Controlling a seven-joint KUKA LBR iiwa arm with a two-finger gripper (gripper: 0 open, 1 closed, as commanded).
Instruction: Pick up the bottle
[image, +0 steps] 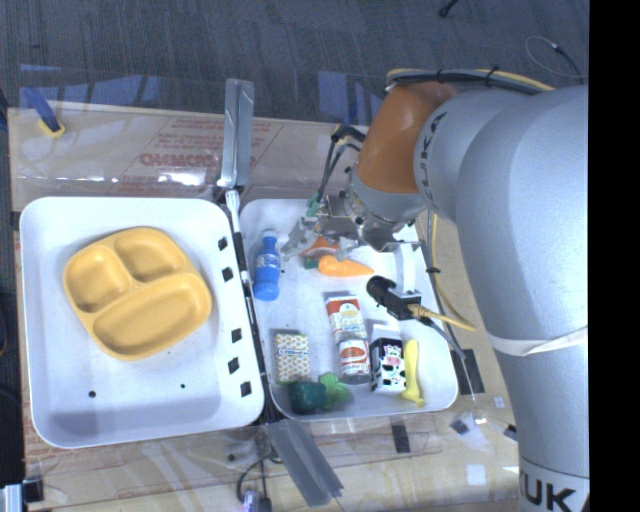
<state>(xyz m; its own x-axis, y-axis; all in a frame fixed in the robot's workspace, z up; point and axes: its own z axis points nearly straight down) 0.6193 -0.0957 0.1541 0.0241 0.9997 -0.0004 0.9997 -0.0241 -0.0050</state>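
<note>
nothing is picked yet: the blue bottle (266, 266) lies in the right bin (262, 222), apart from my end effector (318, 232); whether i'm open, i cannot tell.

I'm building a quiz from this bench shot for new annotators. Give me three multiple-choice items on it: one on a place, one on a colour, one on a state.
1. Where does the bottle lie?
A. in the left bin
B. at the right bin's left side
C. on the tray

2. What colour is the tray?
A. yellow
B. red
C. black

3. How does the bottle rest?
A. between the gripper's fingers
B. on the bin floor, apart from the gripper
C. on top of the carrot

Key: 1 B, it lies beside the wall of the right bin that meets the left bin. 2 A, the divided tray is plainly yellow. 3 B, the gripper is up and right of it, near the carrot.
</note>
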